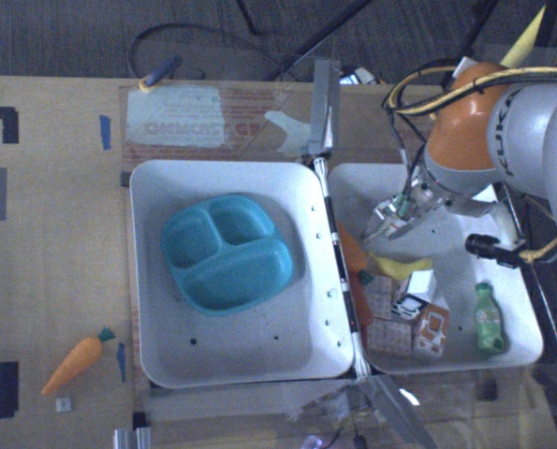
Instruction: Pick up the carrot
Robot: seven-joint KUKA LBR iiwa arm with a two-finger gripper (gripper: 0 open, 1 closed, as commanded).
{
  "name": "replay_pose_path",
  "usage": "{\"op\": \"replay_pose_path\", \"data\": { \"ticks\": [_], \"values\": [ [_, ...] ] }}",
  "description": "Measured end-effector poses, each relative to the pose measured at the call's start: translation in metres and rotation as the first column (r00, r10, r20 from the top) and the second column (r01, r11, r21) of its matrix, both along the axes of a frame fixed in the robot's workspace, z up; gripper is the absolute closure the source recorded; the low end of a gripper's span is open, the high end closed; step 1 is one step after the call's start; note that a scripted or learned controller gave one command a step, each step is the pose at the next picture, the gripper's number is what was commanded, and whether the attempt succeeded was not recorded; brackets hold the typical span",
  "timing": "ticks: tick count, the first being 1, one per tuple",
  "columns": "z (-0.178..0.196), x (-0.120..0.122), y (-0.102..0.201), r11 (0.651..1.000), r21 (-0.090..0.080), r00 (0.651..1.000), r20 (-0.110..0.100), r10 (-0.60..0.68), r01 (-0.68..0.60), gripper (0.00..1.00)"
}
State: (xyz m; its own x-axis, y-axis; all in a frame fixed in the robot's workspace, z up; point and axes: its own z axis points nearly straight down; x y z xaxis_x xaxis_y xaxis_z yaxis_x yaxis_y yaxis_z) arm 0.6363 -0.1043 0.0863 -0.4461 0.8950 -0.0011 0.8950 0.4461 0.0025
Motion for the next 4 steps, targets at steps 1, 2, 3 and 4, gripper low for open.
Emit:
{"op": "replay_pose_path", "data": {
  "ticks": [1,2,3,4],
  "values": [
    [0.008,0.029,0.004,0.999,0.000,0.998,-0.010,0.054,-0.054,0.00],
    [0.000,-0.016,-0.007,0.848,-0.001,0.848,0.001,0.529,-0.529,0.00],
    [0.015,-0.012,-0.008,0.850,-0.008,0.850,0.011,0.526,-0.526,1.00],
    [0.101,0.021,0.016,0.925,-0.004,0.925,0.004,0.380,-0.380,1.00]
  ]
}}
